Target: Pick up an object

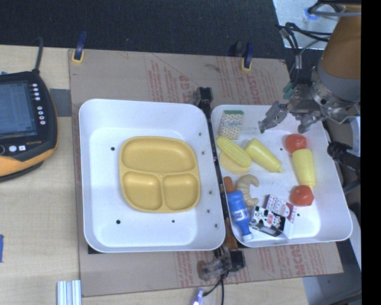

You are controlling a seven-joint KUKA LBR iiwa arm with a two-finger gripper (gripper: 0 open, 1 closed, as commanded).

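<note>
My gripper [287,124] hangs over the back of the right bin [333,230], its fingers spread open with nothing between them. Just below it lie a red tomato [295,142] and a yellow cylinder [303,167]. To the left of those are a yellow pepper [265,155], a corn cob [233,152] and a speckled sponge [230,124]. Nearer the front lie a tan curved piece [247,183], a blue bottle [238,211], a patterned card box [273,216] and a second red fruit [301,196].
The left bin [95,227] holds a yellow divided plate [159,173]. A teach pendant [16,122] rests on the bench at the far left. Blue clamps [79,46] pin the cardboard sheet at the back. The arm's body [343,49] looms at the right.
</note>
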